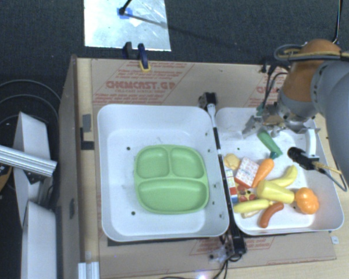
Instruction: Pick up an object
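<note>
My gripper [262, 128] hangs over the back part of the right bin [331, 214], and its fingers stand open. Just below it lies a green cucumber-like toy [271, 145], tilted, with its upper end near the fingertips; nothing is clamped between the fingers. Toward the front of the same bin lie a carrot [263, 171], a banana [285, 176], a yellow toy [276, 192], an orange fruit [306, 200], a red sausage [270, 214] and a red-and-white box [246, 171].
The left bin [119, 132] holds a green divided plate [171, 178]. A ridge [218, 156] separates the two bins. The grey arm [337, 92] comes in from the right above the right bin's far corner.
</note>
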`<control>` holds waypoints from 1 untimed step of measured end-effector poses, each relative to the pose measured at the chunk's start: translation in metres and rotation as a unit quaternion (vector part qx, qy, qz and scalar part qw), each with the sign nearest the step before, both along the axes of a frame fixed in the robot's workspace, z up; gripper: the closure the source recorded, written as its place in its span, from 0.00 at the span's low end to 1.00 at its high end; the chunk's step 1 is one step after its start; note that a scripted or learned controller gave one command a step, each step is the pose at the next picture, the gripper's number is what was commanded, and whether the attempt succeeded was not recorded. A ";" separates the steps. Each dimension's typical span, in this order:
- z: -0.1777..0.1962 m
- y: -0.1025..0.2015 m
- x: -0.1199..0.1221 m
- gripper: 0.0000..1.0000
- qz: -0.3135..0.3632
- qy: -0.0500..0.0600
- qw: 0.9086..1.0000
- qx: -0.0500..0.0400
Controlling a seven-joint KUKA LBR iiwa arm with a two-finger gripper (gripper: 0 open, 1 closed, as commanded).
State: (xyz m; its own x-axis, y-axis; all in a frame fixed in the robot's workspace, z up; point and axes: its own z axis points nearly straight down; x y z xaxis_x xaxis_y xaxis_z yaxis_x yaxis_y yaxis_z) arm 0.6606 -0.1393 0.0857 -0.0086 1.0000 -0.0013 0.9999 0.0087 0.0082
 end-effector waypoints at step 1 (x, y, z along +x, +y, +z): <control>0.011 -0.002 -0.002 1.00 -0.001 0.001 1.000 0.000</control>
State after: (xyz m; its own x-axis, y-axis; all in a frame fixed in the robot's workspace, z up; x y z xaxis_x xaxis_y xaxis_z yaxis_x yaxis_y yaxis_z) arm 0.6587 -0.1416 0.0964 -0.0068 1.0000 -0.0019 1.0000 0.0068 0.0066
